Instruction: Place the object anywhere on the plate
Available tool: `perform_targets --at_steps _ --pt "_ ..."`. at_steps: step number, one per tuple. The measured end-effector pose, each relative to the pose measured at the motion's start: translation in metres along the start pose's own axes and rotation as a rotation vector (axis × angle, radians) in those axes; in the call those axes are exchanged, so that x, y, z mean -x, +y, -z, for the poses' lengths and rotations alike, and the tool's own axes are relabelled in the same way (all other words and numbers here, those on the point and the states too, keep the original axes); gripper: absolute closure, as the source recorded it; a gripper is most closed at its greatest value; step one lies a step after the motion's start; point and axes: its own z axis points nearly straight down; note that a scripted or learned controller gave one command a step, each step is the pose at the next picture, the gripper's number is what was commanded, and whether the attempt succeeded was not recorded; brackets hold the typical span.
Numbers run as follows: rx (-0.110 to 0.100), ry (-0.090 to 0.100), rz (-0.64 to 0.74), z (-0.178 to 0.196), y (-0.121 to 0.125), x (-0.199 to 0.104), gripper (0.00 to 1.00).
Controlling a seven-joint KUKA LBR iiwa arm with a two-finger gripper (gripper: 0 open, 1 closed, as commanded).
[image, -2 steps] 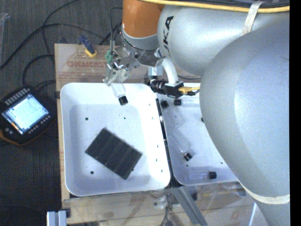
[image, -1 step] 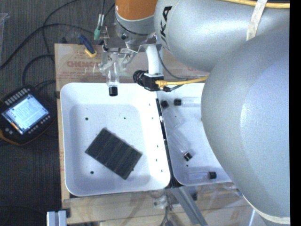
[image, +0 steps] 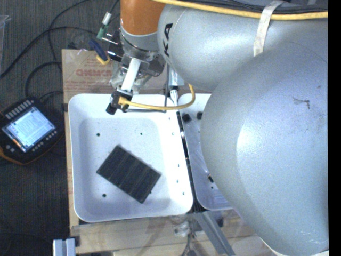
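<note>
1. Evidently the task is at its reaching step: the gripper point(image: 141, 67) hangs above the far rim of the left bin point(image: 75, 143). Whether it is open or closed, or has hold of anything, I cannot tell.
2. The dark ribbed slab point(image: 129, 174), probably the object, lies flat and turned diagonally on that bin's floor, toward the near wall and well apart from the gripper.
3. Next, the gripper would need to come toward the near side and descend over the slab, aligned across its narrower width.
4. Count: 1 arm point(image: 256, 116), 1 gripper, 2 bins with the right bin point(image: 198, 143) largely hidden, 1 slab, and 1 control pendant point(image: 27, 127) left of the worktop.
</note>
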Motion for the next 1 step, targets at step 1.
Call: perform_targets --at_steps 1 --pt "0.003 0.001 0.387 0.0422 0.0252 -0.0202 1.00"
